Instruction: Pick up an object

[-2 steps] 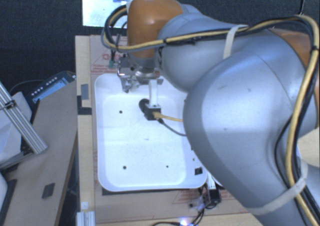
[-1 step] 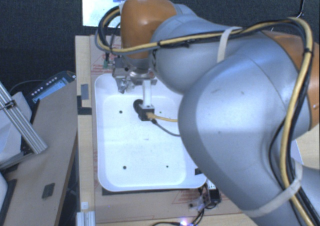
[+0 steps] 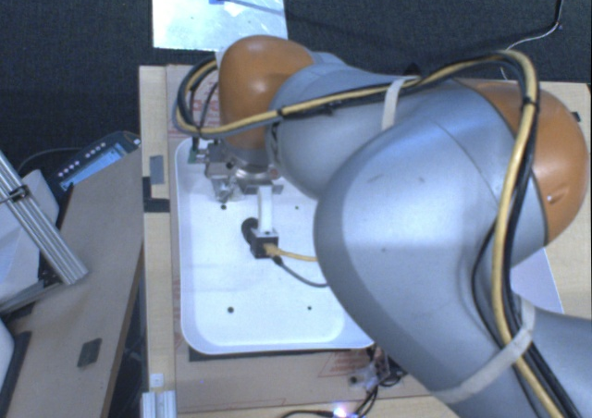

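The object to pick cannot be made out; I judge it most likely sits right under the gripper [image 3: 225, 187], at ten o'clock in the shallow white plastic bin [image 3: 208, 301]. Whether the gripper is apart or together, I cannot tell. A good try needs a straight descent, centred on the target and kept off the bin's nine o'clock wall. The big grey arm with the orange band [image 3: 416, 222] reaches in from four o'clock, wrist pointing down.
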Robot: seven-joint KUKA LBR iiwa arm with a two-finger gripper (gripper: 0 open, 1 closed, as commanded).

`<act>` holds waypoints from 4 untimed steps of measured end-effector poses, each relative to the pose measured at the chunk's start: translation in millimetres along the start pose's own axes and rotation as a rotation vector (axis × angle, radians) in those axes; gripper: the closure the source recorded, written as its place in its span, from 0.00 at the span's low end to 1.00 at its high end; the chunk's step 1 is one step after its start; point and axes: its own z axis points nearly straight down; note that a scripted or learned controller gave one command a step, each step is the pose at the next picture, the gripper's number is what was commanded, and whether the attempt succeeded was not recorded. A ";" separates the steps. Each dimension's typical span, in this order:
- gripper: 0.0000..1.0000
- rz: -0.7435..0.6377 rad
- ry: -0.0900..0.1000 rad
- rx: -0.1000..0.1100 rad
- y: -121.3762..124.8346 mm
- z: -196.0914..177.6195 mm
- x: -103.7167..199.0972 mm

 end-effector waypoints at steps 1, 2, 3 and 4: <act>1.00 0.000 0.002 -0.002 -71.3 -39.6 1.8; 1.00 0.000 0.002 -0.003 -112.4 -76.6 1.4; 1.00 -0.003 0.002 -0.002 -156.8 -100.7 1.8; 1.00 0.000 0.002 -0.004 -161.5 -107.4 1.1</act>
